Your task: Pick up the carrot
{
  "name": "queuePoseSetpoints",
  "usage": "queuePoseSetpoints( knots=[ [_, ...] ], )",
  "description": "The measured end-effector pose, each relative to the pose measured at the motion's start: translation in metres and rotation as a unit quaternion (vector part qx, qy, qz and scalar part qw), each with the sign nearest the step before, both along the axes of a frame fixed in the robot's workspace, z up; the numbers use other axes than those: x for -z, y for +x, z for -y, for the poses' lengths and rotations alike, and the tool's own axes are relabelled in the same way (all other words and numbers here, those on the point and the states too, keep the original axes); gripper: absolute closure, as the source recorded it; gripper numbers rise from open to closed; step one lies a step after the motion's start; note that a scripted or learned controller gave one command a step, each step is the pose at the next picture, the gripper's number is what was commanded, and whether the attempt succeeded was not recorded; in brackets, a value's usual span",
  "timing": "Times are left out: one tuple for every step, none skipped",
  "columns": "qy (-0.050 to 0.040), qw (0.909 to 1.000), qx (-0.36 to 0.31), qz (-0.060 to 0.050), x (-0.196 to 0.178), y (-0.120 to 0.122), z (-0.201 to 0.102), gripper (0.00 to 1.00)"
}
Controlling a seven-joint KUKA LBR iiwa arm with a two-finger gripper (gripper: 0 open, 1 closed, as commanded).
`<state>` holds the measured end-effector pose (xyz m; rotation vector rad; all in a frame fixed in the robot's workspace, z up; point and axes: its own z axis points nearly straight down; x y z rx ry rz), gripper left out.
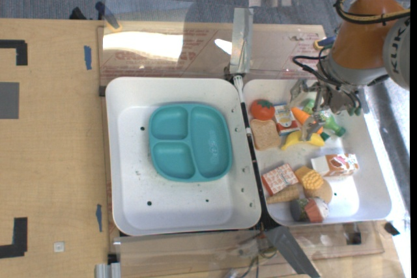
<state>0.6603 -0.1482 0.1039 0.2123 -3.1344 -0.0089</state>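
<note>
Camera view looks down on a brown table (pixel 45 159) carrying two white bins; the left bin (pixel 124 205) holds a teal divided plate (pixel 191 141), the right bin (pixel 374 198) a jumble of toy food. Grey floor lies beyond. Reaching in from the right, the arm (pixel 365 29) hangs its claw (pixel 317 117) over the right bin's far part; whether it is wide or narrow cannot be told. The carrot (pixel 300 114) lies just left of the claw. Printing on the small packets is too small to read.
</note>
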Motion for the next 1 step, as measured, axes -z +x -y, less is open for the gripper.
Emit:
queuePoseSetpoints(
  knots=[
    [-0.0035, 0.9997, 0.021, 0.008, -0.0002, -0.0062, -0.0029, 0.0]
  ],
)
